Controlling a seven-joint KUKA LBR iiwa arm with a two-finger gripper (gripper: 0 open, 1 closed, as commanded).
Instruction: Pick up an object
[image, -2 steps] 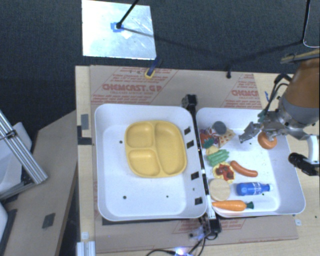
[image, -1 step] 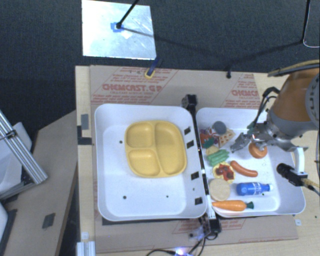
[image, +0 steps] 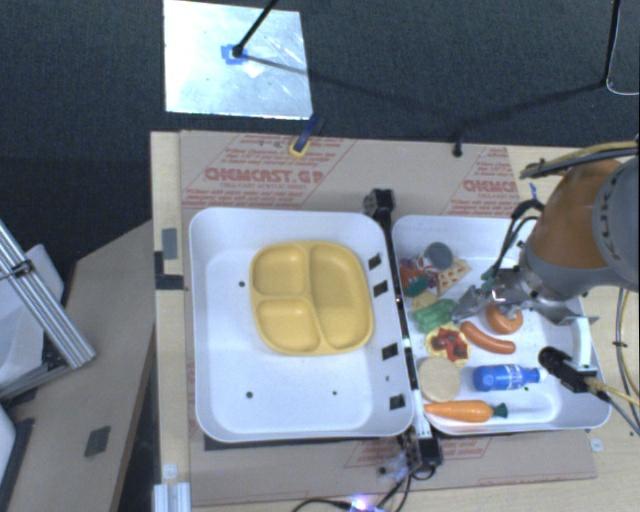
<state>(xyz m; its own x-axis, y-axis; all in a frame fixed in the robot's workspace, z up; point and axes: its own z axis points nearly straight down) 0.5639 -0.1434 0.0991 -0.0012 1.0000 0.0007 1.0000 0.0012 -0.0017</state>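
The grey arm's two-finger gripper (image: 478, 298) hangs low over the right white bin (image: 570, 410), at about 3 o'clock in the picture. Its fingers look spread apart and hold nothing. A green toy vegetable (image: 433, 314) lies just beside it at 9 o'clock. A yellow plastic tray with three parts (image: 310, 297) sits in the left white bin (image: 220, 330).

Grey arm (image: 610, 225) w/ orange band, black cables, metal gripper (image: 478, 296).

Single fixed camera, above the bench (image: 250, 160), looking down at a slant, both bins (image: 215, 330) in frame
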